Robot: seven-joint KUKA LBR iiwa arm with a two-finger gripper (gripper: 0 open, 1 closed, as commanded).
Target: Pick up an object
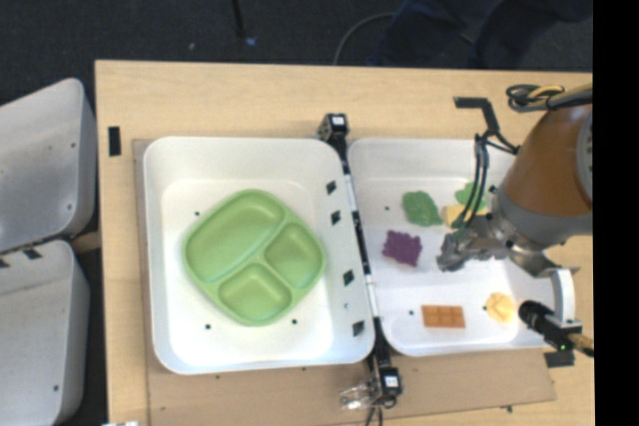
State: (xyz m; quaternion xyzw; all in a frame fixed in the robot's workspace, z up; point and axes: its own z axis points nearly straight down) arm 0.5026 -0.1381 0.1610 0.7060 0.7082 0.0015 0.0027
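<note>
Down at the near edge of the right bin (451,346) lies a flat orange block (443,316), and a small yellow piece (500,306) sits close by, toward the bin's near right corner. A bit farther back, in the middle of this bin, is a purple lump (402,247). The claw (454,254) hangs just to the right of it, low over the white floor, with nothing seen in it, and I cannot tell if it is open or closed. Farther back is a green lump (420,208), and a yellow-green thing (467,200) peeks out beside the arm (544,180). The left bin (150,214) holds a big green plate (254,256) with three parts.
</note>
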